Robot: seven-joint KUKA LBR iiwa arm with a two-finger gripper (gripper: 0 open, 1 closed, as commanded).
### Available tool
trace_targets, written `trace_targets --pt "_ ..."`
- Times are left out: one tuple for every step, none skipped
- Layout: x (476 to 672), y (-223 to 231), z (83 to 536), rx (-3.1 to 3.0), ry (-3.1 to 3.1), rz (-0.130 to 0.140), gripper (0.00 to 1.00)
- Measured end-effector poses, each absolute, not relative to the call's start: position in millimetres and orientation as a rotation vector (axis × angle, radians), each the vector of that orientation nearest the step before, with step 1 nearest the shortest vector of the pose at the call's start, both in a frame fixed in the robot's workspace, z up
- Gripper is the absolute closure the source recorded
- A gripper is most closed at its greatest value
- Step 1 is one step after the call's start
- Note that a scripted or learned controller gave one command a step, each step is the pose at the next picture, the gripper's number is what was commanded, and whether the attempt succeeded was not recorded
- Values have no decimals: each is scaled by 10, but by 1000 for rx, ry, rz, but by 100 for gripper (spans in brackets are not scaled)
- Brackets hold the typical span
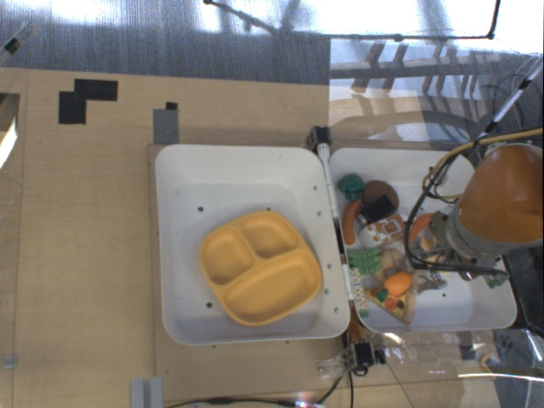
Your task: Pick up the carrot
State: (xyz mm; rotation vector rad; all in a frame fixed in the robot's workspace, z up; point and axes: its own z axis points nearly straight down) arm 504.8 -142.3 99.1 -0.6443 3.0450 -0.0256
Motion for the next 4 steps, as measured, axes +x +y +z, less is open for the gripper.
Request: trace_targets --pt "5075 -1638 990 -1208 2861 -25 100" --pt "5062 -1553 1005 -1379 2783 -53 100" --pt "5049 -1243 994 -1612 2667 -56 100" --pt "5037 -1099 1005 -2103 2292 -70 100"
